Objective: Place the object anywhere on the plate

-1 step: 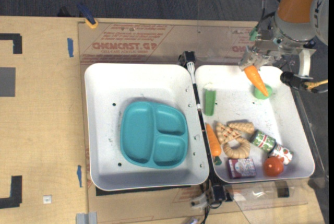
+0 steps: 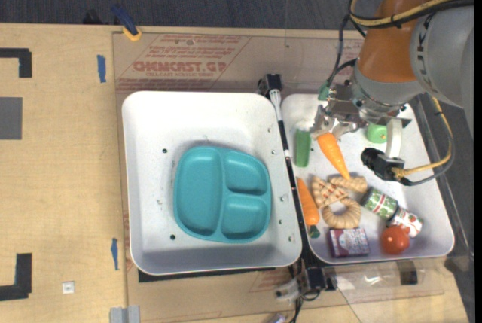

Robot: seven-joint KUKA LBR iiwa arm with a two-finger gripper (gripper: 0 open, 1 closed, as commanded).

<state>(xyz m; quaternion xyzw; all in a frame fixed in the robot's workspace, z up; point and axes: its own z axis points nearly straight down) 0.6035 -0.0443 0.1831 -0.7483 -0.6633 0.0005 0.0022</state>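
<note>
Overhead, the gripper [image 2: 337, 126] is hovering above a carrot [image 2: 332, 151]; its grip state is unclear, and crowding neighbours are risking a missed grasp.

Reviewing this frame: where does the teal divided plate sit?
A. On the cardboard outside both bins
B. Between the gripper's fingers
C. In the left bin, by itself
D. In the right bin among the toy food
C: the teal plate lies flat in the left bin, while the toy food, such as the carrot, is in the right bin.
</note>
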